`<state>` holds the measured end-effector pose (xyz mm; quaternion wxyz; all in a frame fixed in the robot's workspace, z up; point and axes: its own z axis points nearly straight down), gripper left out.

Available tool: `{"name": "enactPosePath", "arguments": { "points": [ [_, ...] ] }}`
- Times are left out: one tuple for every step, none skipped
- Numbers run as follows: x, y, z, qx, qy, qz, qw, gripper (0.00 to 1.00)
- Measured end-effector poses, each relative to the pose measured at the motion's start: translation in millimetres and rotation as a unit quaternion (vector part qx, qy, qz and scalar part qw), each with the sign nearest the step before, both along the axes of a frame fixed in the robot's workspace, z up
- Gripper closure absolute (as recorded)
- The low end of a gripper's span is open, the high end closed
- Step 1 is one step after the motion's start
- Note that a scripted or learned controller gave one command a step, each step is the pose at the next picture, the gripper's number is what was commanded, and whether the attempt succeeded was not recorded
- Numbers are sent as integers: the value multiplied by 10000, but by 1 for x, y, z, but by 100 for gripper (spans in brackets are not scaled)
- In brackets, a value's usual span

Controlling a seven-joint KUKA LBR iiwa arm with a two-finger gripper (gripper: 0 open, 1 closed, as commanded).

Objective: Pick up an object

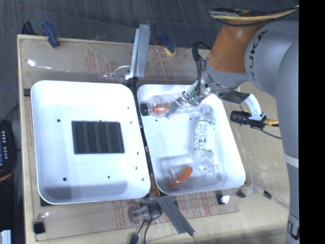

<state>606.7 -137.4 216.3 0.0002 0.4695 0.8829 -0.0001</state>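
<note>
My gripper [179,105] hangs low over the far end of the right bin [231,151], reaching in from the right. Just to its left lies a small clear bottle [156,107] with a black cap and orange contents, and the gripper's tip touches or overlaps the bottle's right end. I see nothing clearly held. A clear water bottle [204,139] with a white label lies lengthwise down the right side of this bin. A clear container with something orange inside [181,174] lies at the bin's near end.
The left bin [51,136] holds a dark ribbed rectangular slab [98,136] near its middle. A grey metal bar [139,50] stands at the back between the bins. Blue clamps [50,33] grip the bench's far edge.
</note>
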Motion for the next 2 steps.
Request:
{"name": "enactPosePath", "arguments": {
  "points": [
    [-8,-59,-66,1,16,-317,9995,0],
    [-36,-71,-68,7,28,-1148,9934,0]
  ]
}}
